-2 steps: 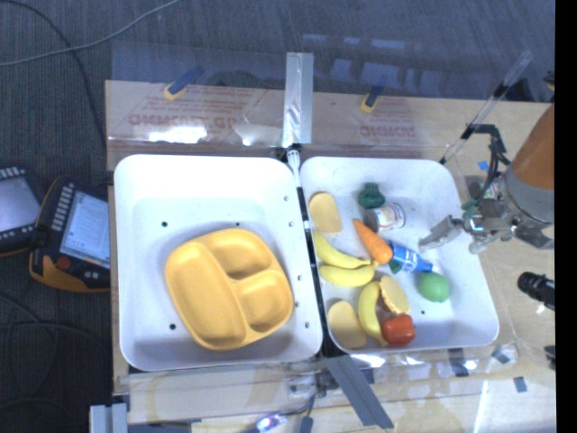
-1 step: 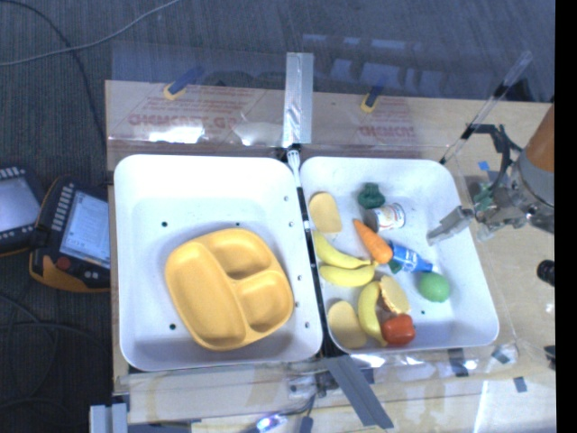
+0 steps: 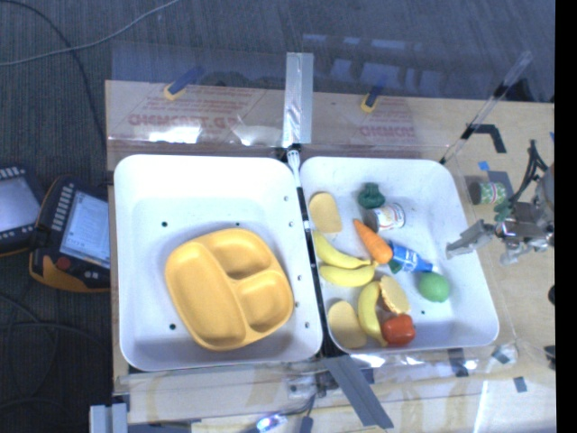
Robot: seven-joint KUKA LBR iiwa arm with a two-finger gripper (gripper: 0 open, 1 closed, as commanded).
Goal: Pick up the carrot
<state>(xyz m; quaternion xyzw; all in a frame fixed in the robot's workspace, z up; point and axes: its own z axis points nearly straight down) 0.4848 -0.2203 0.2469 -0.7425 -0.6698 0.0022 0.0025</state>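
Note:
The carrot (image 3: 371, 240) is a short orange piece lying at a slant in the middle of the right bin (image 3: 455, 207). Its upper end points towards a small white can (image 3: 389, 216). Its lower end rests against a banana (image 3: 343, 264) and a blue bottle (image 3: 410, 261). Nothing covers the carrot from above.
Around the carrot lie a green vegetable (image 3: 370, 194), a tan slice (image 3: 325, 212), a lime (image 3: 435, 287), a second banana (image 3: 368, 309), a red tomato (image 3: 398, 329) and another tan piece (image 3: 344, 323). The left bin (image 3: 144, 197) holds a yellow divided plate (image 3: 230, 285). Metal hardware (image 3: 509, 231) stands right of the bins.

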